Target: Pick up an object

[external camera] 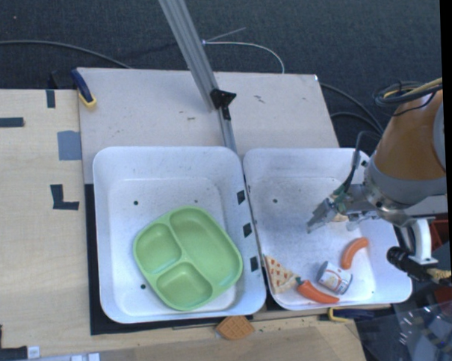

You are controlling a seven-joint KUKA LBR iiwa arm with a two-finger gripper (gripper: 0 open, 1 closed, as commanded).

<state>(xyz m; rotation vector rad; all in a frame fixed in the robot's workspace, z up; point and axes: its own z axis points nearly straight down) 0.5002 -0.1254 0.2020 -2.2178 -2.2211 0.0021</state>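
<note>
My gripper (326,213) hangs low over the middle of the right bin (285,173), reaching in from the right below the orange-banded wrist. A small tan bit shows right beside it; I cannot tell whether it is held. Towards the bin's front right lies an orange sausage (355,251). A small can (335,277) lies on its side in front of that. An orange carrot (317,292) rests along the front wall, and a waffle-patterned wedge (278,271) sits at the front left corner.
The left bin (114,181) holds a green divided plate (187,257). A brown cookie (234,327) lies on the bench in front of the bins. A slanted metal pole (194,50) rises behind them, and a blue-and-yellow clamp (83,87) sits at the back left.
</note>
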